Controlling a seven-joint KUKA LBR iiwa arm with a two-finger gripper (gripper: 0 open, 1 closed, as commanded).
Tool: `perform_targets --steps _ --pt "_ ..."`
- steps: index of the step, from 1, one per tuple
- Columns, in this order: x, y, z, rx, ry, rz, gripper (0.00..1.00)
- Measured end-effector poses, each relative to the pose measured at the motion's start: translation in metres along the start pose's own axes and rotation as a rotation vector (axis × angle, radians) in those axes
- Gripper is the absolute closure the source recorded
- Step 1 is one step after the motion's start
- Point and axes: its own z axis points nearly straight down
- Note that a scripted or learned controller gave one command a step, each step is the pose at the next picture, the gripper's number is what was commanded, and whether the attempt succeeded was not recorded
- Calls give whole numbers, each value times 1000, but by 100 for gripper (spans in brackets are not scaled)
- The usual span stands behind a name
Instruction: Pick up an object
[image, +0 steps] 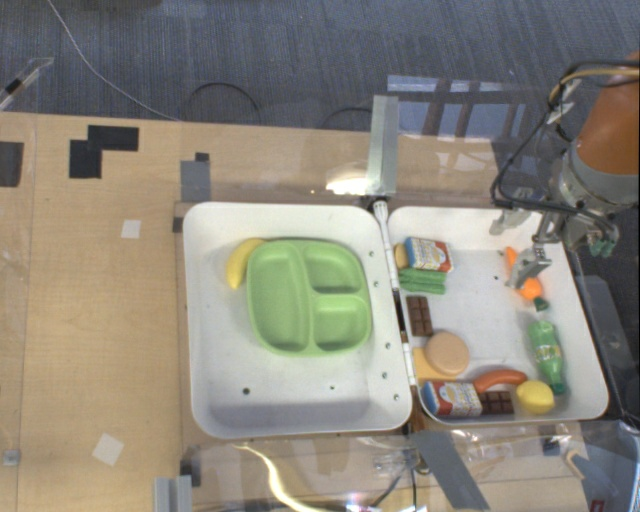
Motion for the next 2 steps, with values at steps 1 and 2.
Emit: perform_targets --steps 1,2 --pt "-3 -56 95 -1 8 -20 0" --pt "27 -55 141 3 -5 -78 0"
